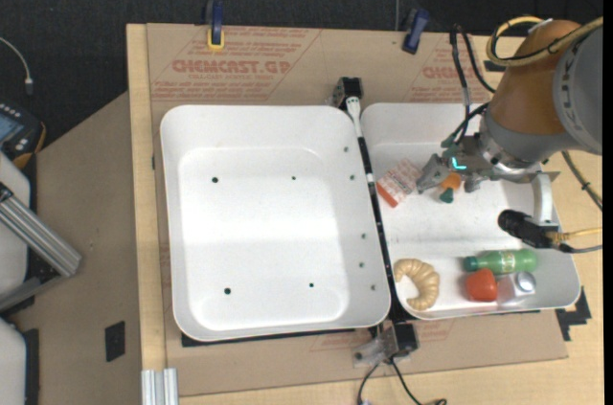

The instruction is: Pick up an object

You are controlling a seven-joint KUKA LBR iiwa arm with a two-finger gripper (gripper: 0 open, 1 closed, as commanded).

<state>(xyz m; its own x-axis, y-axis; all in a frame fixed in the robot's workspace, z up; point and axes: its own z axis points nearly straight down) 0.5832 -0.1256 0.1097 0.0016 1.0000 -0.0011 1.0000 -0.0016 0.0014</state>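
You have two white bins on the desk: the left bin lies well to the left of the claw, and the right bin sits under it. Count five loose things in the right bin. One clear crinkled wrapper with an orange end lies just left of the claw. One small orange-and-green item sits just below it. One croissant, one red tomato-like piece and one green bottle lie nearer the camera than the claw. Two blue clamps grip the cardboard's far edge.
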